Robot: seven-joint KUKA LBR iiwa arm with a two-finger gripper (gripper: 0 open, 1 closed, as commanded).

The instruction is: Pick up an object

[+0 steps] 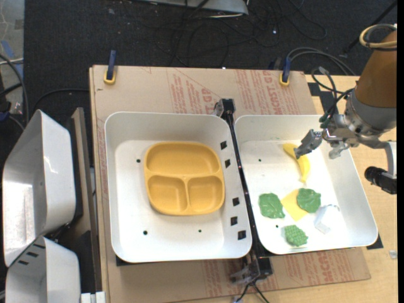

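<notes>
In the right bin lie a yellow banana-shaped piece, a flat yellow piece, three green leafy pieces and a small clear-white piece. My gripper hangs over the upper part of this bin, just above and right of the banana piece. Its grey fingers point down to the left toward the banana's top end. Nothing shows between them.
The left bin holds a yellow three-compartment tray. A black divider strip runs between the bins. White containers stand at the far left. Cables lie behind the bench.
</notes>
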